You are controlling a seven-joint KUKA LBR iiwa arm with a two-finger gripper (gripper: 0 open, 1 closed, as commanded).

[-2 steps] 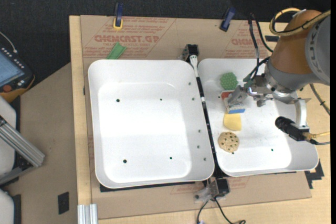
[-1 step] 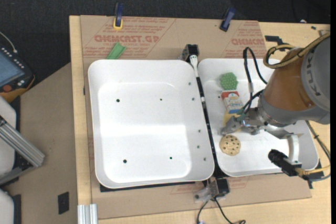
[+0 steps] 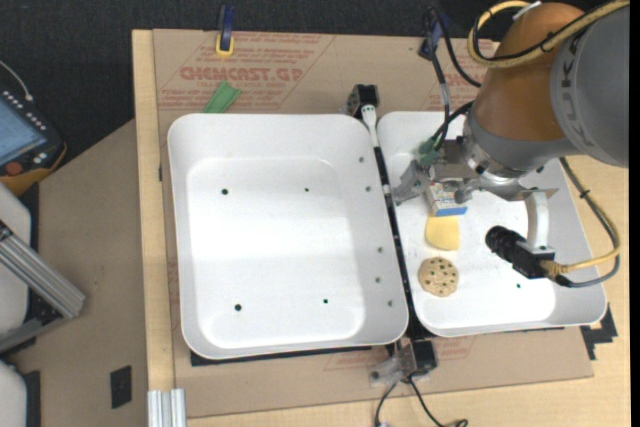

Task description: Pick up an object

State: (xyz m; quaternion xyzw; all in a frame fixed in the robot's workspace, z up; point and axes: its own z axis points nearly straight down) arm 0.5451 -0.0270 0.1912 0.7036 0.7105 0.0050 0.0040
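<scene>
In the right bin (image 3: 560,310) lie a pale yellow rounded lump (image 3: 443,234) and, just in front of it, a round brown cookie with dark chips (image 3: 438,276). My gripper (image 3: 447,202) reaches down into that bin from the right, directly behind the yellow lump and very close to its top edge. A small blue and white piece (image 3: 451,211) shows at the gripper's tip, touching the lump's far side. A bit of green (image 3: 430,150) peeks out behind the wrist, mostly hidden by the arm.
The left bin (image 3: 200,145) stands beside the right one, their rims meeting along a dark divider (image 3: 388,215). A green scrap (image 3: 221,97) lies on the cardboard behind the left bin. The arm covers much of the right bin's back half.
</scene>
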